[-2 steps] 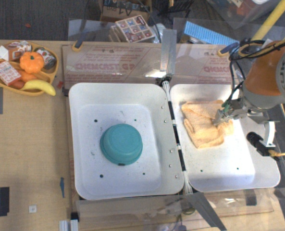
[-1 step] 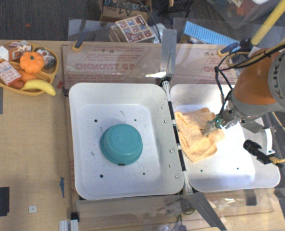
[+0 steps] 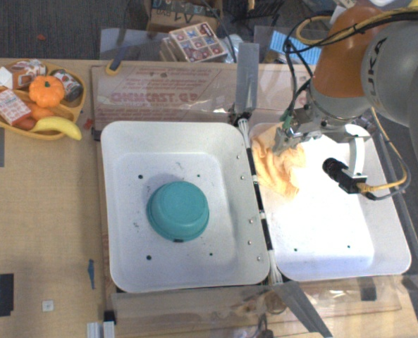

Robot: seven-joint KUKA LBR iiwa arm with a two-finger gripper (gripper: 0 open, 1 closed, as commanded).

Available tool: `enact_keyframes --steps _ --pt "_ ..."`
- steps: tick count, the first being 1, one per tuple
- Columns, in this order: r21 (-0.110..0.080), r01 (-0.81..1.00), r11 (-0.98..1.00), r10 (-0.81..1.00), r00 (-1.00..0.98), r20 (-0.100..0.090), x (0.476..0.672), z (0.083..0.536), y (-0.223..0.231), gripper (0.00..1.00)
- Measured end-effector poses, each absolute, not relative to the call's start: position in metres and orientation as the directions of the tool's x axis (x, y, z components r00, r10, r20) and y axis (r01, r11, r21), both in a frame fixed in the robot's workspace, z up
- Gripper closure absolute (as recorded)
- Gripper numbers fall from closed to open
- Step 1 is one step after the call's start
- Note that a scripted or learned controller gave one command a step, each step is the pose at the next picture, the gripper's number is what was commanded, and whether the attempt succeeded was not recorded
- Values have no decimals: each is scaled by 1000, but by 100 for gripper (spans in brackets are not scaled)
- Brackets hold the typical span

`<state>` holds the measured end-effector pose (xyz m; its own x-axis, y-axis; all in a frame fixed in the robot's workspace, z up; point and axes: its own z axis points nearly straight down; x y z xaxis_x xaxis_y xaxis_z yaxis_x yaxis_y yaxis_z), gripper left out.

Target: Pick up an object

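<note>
Camera view, near to far, all places given relative to the right bin (image 3: 349, 252). Left of it, in the left bin (image 3: 124, 259), a teal bowl (image 3: 178, 210) rests upside down. At the right bin's far left corner lies a crumpled orange cloth (image 3: 279, 167), the likely object to pick. The gripper (image 3: 287, 136) sits at the cloth's far edge, apparently touching it; whether the jaws are apart or together cannot be told. A sound grasp probably needs a thick fold pinched, then a straight lift clear of the bin's wall. Far left on the desk (image 3: 39, 210), a dish of toy food (image 3: 36, 108).
</note>
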<state>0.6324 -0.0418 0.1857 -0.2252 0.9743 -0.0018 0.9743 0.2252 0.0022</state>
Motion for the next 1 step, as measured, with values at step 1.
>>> enact_keyframes --steps 1 --pt "-1 975 221 975 -221 0 579 220 -69 100"
